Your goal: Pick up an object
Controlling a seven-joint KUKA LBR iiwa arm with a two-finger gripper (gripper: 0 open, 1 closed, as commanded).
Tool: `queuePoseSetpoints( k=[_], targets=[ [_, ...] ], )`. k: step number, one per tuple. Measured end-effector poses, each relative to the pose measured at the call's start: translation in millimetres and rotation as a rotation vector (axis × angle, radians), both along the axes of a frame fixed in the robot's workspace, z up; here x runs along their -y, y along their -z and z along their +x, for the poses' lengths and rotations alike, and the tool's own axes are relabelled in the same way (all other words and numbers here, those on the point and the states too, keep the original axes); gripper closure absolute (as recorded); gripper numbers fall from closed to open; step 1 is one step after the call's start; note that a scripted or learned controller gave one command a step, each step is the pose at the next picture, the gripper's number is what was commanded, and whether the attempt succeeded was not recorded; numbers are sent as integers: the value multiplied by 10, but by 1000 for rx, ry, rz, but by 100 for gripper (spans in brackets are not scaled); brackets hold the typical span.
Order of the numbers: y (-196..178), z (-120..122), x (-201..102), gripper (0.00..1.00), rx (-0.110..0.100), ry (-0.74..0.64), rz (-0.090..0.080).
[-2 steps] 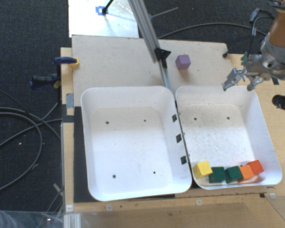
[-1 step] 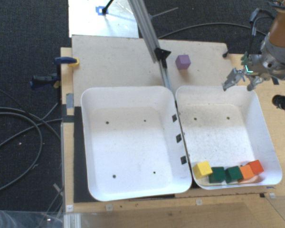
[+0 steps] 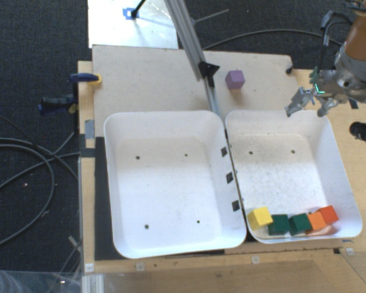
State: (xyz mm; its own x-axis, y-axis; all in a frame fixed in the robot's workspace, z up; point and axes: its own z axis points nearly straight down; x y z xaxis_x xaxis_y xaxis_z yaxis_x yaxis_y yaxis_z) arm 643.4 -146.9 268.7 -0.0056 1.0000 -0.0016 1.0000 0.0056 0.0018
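Observation:
Along the near wall of the right bin (image 3: 329, 145) lies a row of small blocks: a yellow block (image 3: 260, 217), two dark green blocks (image 3: 279, 224) (image 3: 300, 223), an orange block (image 3: 318, 220) and a red-orange block (image 3: 329, 213). My gripper (image 3: 309, 102) hangs above the far right corner of that bin, well away from the blocks. Its two fingers stand apart, open, with nothing between them.
The left bin (image 3: 119, 163) sits beside the right one. A purple cube (image 3: 235, 79) rests on the board behind the bins. A slanted metal pole (image 3: 186, 32) crosses the back. Clamps (image 3: 85, 78) hold the board's left edge, and cables lie on the floor.

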Motion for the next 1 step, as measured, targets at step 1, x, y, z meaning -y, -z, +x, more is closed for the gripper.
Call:
queuePoseSetpoints(
  k=[1],
  targets=[
    [716,-249,-113,0,-7,4,3]
  ],
)
